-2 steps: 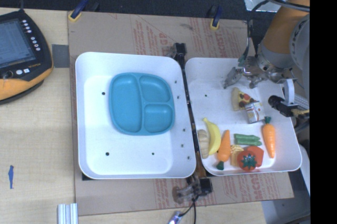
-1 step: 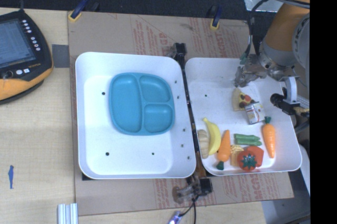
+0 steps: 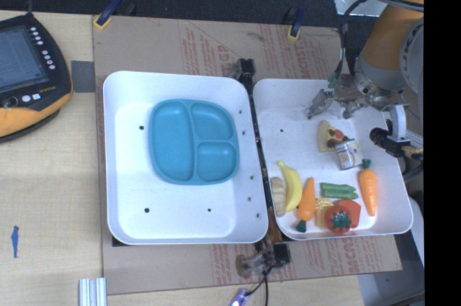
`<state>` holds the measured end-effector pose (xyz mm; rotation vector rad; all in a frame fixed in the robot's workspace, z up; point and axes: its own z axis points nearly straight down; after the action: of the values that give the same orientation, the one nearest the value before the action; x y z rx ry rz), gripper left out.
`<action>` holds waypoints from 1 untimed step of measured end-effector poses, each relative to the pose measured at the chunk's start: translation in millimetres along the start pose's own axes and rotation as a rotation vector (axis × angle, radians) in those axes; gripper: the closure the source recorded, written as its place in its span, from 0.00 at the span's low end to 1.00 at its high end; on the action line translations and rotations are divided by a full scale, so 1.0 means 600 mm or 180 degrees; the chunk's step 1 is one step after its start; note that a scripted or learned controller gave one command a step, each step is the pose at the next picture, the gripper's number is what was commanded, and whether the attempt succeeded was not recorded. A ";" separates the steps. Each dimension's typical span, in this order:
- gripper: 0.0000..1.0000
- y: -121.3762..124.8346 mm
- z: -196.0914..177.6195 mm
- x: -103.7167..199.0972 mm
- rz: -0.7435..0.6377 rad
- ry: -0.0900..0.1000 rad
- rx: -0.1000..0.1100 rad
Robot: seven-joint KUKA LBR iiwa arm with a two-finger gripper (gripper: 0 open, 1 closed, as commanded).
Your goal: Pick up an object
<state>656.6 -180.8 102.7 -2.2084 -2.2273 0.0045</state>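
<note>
1. A pale wooden table point(image 3: 50, 182) is carrying a brown cardboard sheet point(image 3: 216, 45), held at its upper edge by two blue-handled clamps; dark carpet is showing along the top of the frame, with a pale patch at the upper right.
2. Two white bins are sitting side by side on the cardboard. The left bin point(image 3: 122, 218) is holding a blue divided plate point(image 3: 193, 140).
3. The right bin point(image 3: 288, 106) is holding toy food along its lower part: a banana point(image 3: 290, 184), a carrot point(image 3: 307, 199), a green pod point(image 3: 338, 190), a red tomato point(image 3: 343, 216), a second carrot point(image 3: 368, 186), and higher up a pizza slice point(image 3: 329, 133) beside a small silver can point(image 3: 346, 154).
4. The gripper point(image 3: 336, 101) is hanging over the upper right of the right bin, its jaws spread apart and holding nothing, above the pizza slice.
5. A teach pendant point(image 3: 29, 78) is lying at the left edge, cut off by the frame.
6. The arm is being cropped at the right, and small parts at the bottom centre are too blurred to name.
</note>
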 end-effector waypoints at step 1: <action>0.00 0.000 0.018 -0.009 0.0016 -0.0002 -0.0005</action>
<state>656.3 -186.3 92.1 -2.2149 -2.2229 0.0036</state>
